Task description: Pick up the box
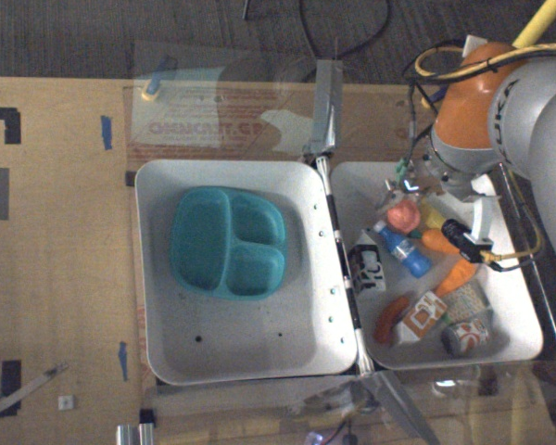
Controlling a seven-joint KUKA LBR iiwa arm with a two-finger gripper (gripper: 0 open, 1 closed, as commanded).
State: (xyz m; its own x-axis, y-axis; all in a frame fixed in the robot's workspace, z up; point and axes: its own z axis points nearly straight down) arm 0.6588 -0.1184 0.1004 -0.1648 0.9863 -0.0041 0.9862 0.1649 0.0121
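Note:
The box (424,313) is a small orange and white carton lying near the front of the right bin (528,327), between a red sausage-shaped item (389,319) and a can (466,335). My gripper (398,187) hangs over the back of the same bin, just above a pink round item (403,215). It is well behind the box and apart from it. I see nothing held in it.
The right bin also holds a blue bottle (404,249), two orange carrot-like pieces (437,241) (458,275), a yellow item (430,216) and a black and white packet (366,268). A teal divided plate (228,242) lies in the left bin (157,341).

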